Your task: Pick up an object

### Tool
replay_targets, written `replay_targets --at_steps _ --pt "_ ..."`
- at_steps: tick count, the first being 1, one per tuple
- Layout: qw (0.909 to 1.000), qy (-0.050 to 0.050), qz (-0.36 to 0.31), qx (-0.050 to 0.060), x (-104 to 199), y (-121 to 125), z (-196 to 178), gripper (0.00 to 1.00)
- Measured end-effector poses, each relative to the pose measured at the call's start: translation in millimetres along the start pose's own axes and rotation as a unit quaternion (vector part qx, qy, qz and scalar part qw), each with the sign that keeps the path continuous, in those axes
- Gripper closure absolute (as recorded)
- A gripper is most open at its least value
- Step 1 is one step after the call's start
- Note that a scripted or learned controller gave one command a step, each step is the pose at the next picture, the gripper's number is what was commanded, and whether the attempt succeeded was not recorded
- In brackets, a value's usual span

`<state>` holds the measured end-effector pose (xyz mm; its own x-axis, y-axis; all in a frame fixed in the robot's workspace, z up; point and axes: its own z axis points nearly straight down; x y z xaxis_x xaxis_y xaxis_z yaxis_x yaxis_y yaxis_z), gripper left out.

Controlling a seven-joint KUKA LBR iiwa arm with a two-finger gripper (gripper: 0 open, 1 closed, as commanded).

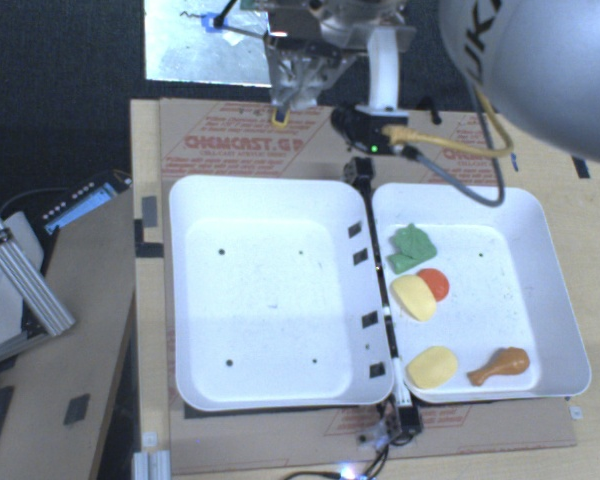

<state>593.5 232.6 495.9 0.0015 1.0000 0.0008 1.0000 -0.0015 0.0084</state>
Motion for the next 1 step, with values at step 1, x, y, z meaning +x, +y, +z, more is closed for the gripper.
replay_targets --at_steps 1 --pt "1.0 0.0 -0.001 0.001 0.4 77.3 -39.4 1.0"
